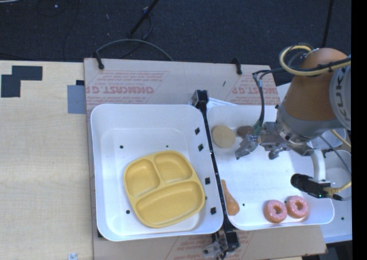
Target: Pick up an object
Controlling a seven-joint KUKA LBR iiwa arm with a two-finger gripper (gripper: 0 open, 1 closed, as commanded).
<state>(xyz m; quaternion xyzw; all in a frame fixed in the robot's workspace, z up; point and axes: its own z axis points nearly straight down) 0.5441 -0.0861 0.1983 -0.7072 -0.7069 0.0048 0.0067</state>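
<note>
Your gripper [248,149] hangs low in the right bin [252,219], just beside the round beige piece [223,136]; nothing sits between its fingers, which look spread — you are at the approach step; next you must centre over the piece and descend; the two doughnuts [286,209] and orange piece [229,199] lie apart.

Right bin: open middle, cluttered edges

Bare floor lies mid-bin; a beige disc [223,136] crowds the hand [259,145], two donuts [286,209] and an orange piece [229,199] line the near side.
</note>
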